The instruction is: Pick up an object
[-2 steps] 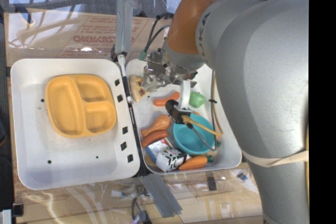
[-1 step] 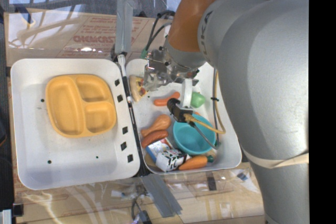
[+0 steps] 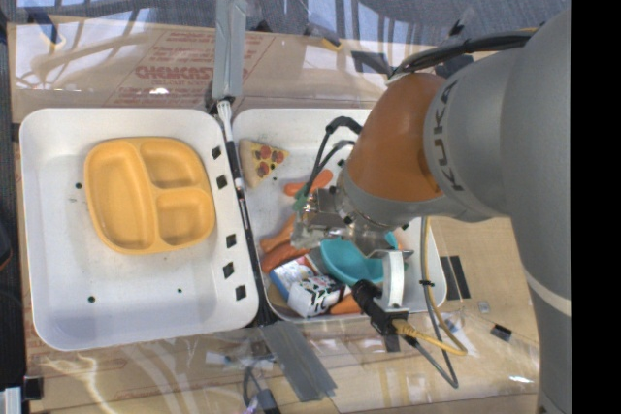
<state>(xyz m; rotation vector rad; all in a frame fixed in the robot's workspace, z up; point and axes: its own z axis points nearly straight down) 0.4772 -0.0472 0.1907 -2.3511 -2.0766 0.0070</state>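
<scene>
Jaws first: from where I stand they are buried under the arm's own wrist, low in the right bin (image 3: 254, 208), and I cannot tell how they are set or whether anything sits between them. The arm (image 3: 408, 150), its orange band bulging over that bin, reaches in from the right and covers most of what lies there. Around its edge I can make out a toy pizza slice (image 3: 262, 158) near the bin's upper left corner, a couple of orange carrot-like pieces (image 3: 278, 245) along the left wall, a teal bowl-shaped piece (image 3: 347, 262) just below the wrist, and a white printed carton (image 3: 309, 291) at the bottom edge, touching the teal piece. The left bin (image 3: 49, 238) carries a yellow divided tray (image 3: 147, 191), lying flat and well apart from the arm. The step in hand looks like a descent onto the clutter in the right bin. To do it well, the program would want to commit to one item rather than straddle two; the teal piece and the carrots lie close together, so a centred, vertical approach and a firm close before any lift seem wise. A slow rise would show early whether the grip has taken.
</scene>
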